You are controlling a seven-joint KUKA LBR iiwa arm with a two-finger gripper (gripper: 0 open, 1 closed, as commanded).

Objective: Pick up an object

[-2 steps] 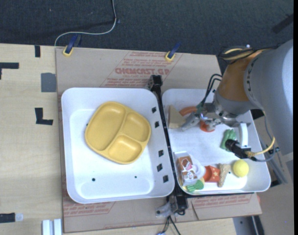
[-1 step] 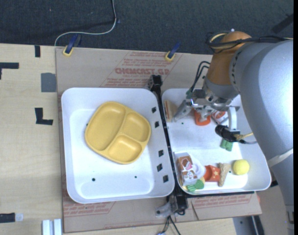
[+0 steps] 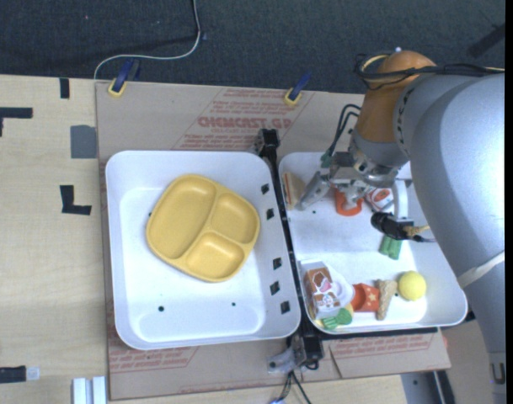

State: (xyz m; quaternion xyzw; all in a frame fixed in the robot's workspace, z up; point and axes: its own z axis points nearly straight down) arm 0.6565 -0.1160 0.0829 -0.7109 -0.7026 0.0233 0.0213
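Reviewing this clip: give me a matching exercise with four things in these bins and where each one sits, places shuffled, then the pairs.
Things:
1. yellow plate
2. yellow ball
3. hand
4. green block

Places:
A. far part of the right bin
B. left bin
C. near right corner of the right bin
D. middle of the right bin, by its right side

Pairs: 1-B, 2-C, 3-A, 4-D

A light wooden worktop carries a brown cardboard sheet printed with red lettering, held at its far edge by a yellow clamp and a blue clamp. Two shallow white plastic bins sit side by side on the cardboard: the left bin and the right bin. A thin white cable curves across the dark carpeted floor beyond the worktop.
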